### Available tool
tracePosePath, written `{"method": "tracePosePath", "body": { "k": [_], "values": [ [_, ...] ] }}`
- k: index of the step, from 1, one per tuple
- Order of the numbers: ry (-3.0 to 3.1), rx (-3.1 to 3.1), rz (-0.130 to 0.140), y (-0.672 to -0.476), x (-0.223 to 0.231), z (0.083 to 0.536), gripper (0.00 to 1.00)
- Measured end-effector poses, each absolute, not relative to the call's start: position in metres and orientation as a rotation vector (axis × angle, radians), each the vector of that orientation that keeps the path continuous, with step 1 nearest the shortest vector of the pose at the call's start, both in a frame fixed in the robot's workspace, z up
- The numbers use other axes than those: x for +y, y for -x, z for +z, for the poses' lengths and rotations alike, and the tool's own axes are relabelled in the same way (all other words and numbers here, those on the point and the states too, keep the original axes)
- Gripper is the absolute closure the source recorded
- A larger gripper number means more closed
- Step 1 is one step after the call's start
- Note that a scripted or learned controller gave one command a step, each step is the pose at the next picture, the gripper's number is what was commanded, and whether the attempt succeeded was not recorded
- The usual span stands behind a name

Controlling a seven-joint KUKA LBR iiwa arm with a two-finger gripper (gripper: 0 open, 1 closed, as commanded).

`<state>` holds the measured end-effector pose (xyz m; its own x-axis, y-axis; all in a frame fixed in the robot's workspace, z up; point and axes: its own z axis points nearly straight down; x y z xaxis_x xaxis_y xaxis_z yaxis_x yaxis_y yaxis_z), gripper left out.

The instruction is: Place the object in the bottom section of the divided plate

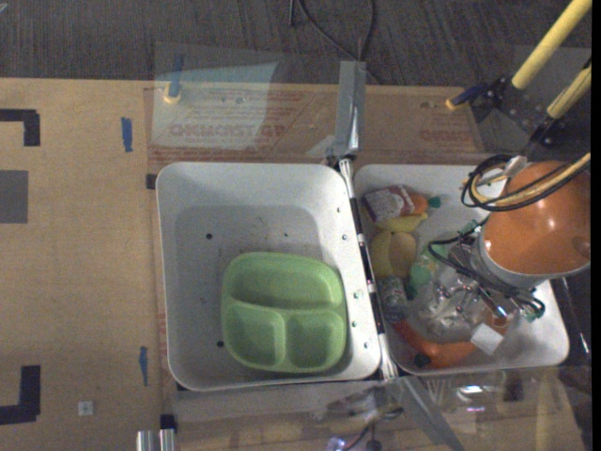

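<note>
Hovering low over the right bin [554, 341], hand [460, 301] is buried in toy food w/ an orange carrot [441, 350] nearby; can't tell its state tbh. Green divided plate [285, 310] sits in left bin [188, 252].

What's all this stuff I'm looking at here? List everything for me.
Bins: two, white, side by side on the bench; left bin, right bin.
Divided plate: one, green, in the left bin, toward its near right corner.
Toy banana: one, yellow, upper left of the right bin.
Small box: one, red and white, right bin's far left corner.
Carrot: one, orange, near edge of the right bin.
Other small items: too jumbled to count, under the arm.
Bench: one, tan, with blue tape marks.
Arm: one, orange band, over the right bin.
</note>
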<state>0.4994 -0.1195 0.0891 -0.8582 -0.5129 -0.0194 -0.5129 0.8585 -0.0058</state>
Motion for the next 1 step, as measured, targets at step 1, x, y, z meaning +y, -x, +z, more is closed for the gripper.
{"method": "tracePosePath", "body": {
  "k": [1],
  "values": [
    [1.385,2.801,-0.018,-0.4945,-0.0978,0.0896,1.0]
  ]
}}
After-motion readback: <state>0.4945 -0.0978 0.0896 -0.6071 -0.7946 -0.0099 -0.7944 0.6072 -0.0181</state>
